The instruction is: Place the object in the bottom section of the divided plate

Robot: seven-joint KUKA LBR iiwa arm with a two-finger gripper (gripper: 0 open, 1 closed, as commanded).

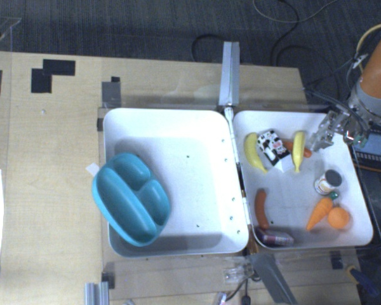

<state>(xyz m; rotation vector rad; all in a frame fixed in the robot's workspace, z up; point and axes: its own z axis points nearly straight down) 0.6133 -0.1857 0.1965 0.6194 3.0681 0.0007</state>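
Arm point(376, 75) — low (from the right)

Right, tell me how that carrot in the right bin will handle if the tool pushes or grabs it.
The carrot looks like a moulded toy, so probably stiff and light. Its cone shape tapers to a point, so the tool may slip off the thin end. Pushed, it would likely swing in an arc and nudge the orange ball that seems to touch it.

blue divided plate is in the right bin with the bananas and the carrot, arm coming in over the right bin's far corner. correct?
Not quite. The camera view shows the blue divided plate in the left bin, at its near left corner, overhanging the rim. The bananas and the carrot are in the right bin, and the gripper is over that bin's far right corner.
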